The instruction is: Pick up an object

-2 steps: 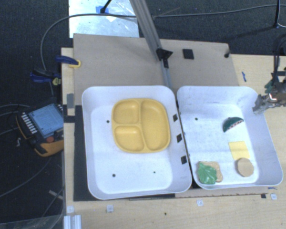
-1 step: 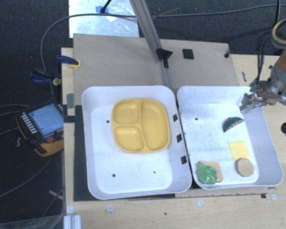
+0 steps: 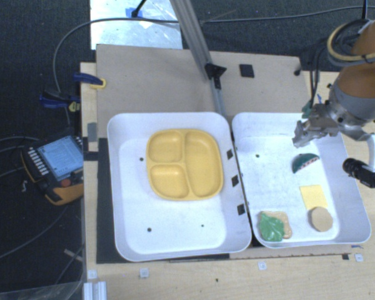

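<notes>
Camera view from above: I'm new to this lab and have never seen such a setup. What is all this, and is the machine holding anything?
One camera looks down at a slant on a bench. The grey and orange robot arm reaches in from the right; its gripper hangs over the right bin. That bin holds a green wedge, a yellow square, a tan disc and a green leafy piece. The left bin holds a yellow divided plate. Nothing visible sits between the fingers.

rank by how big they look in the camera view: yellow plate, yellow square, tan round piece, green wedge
1. yellow plate, largest by far
2. yellow square
3. tan round piece and green wedge look about alike, so no ranking between them
</notes>
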`<action>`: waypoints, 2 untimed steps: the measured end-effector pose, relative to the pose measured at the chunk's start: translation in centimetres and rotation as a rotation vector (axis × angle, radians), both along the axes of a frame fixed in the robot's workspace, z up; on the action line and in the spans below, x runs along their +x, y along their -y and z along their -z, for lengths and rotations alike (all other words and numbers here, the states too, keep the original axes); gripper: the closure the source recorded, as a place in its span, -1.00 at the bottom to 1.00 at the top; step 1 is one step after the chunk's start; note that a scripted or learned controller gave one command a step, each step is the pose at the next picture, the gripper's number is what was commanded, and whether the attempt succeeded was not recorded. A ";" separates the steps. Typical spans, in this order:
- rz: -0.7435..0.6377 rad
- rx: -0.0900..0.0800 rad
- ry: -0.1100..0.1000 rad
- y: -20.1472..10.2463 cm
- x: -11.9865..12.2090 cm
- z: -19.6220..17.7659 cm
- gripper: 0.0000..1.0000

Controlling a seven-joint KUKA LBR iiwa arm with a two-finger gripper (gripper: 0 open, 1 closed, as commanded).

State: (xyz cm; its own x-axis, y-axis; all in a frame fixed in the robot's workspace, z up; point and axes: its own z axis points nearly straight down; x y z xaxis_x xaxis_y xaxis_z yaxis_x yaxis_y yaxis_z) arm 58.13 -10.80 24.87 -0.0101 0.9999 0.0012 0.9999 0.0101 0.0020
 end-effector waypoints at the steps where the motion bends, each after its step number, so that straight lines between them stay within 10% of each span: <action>1: 0.000 0.000 -0.001 -4.4 -0.4 0.0 1.00; 2: 0.000 0.001 -0.001 -9.2 -1.1 0.0 1.00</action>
State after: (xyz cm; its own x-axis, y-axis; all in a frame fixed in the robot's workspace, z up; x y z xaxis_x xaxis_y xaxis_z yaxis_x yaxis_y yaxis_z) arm 56.98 -1.61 24.82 -0.0103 0.9999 0.0018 0.9999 0.0103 0.0007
